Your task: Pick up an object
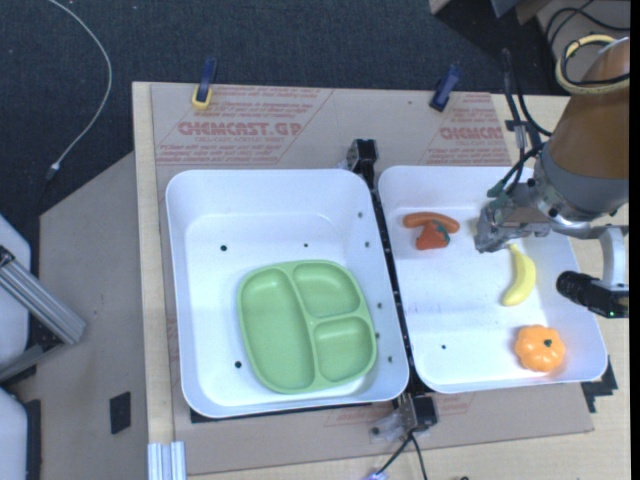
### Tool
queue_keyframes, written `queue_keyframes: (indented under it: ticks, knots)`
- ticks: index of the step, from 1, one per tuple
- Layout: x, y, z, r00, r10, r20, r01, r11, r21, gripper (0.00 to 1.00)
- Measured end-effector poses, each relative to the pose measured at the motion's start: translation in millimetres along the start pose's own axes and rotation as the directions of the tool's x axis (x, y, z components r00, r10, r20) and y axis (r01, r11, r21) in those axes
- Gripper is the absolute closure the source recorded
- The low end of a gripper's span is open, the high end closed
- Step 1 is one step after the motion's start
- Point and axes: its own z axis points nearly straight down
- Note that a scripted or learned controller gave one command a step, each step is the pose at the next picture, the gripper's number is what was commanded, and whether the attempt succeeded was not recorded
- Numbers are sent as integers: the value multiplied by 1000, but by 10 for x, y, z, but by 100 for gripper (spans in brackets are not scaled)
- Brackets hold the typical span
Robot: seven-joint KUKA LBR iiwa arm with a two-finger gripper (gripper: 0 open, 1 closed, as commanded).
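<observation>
The right bin [450, 363] holds three toy foods. An orange-red sausage-like piece [431, 223] lies near its far left, with a small red piece [432, 238] touching it. A yellow banana [518, 277] lies in the middle right, and an orange pumpkin [540, 349] sits near the front right corner. My gripper [497, 230] hangs over the bin's far right part, just above the banana's upper end and right of the sausage. Nothing shows between its fingers.
The left bin [200, 218] holds a green divided plate [306, 324] toward its front. A black clamp [362, 154] sits at the far end of the seam between the bins, and another at the near end [420, 412]. Cables and a black fitting [590, 293] hang by the arm on the right.
</observation>
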Motion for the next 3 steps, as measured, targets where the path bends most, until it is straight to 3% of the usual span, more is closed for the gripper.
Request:
queue_keyframes:
  ticks: [3]
  knots:
    - [1612, 501, 63, 1000, 1, 0, -1, 1000, 1, 100]
